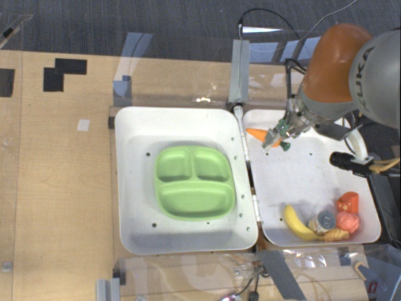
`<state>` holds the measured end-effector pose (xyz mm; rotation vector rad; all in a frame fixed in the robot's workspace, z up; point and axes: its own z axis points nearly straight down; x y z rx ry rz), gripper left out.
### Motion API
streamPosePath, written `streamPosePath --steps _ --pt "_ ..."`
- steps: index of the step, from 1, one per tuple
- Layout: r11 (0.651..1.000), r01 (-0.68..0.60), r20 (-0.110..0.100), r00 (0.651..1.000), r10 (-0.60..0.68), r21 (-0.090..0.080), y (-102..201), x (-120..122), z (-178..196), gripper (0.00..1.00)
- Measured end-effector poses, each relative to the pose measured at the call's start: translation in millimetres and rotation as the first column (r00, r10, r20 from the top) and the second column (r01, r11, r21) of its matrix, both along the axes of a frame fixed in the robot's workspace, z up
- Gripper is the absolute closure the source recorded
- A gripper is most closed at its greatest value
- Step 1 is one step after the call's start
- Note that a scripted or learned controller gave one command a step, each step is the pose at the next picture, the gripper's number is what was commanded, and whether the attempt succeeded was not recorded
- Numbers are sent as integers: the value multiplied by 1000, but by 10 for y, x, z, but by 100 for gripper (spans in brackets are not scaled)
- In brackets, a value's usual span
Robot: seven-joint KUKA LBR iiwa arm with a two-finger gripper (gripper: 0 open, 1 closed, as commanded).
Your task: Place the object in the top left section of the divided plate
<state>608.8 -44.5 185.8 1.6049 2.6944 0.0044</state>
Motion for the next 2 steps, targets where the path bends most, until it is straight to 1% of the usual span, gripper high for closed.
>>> streamPosePath --steps 1,2 --pt "945 327 0 945 -327 2 7 345 4 100" --pt "916 401 -3 916 -401 3 488 -136 -6 100"
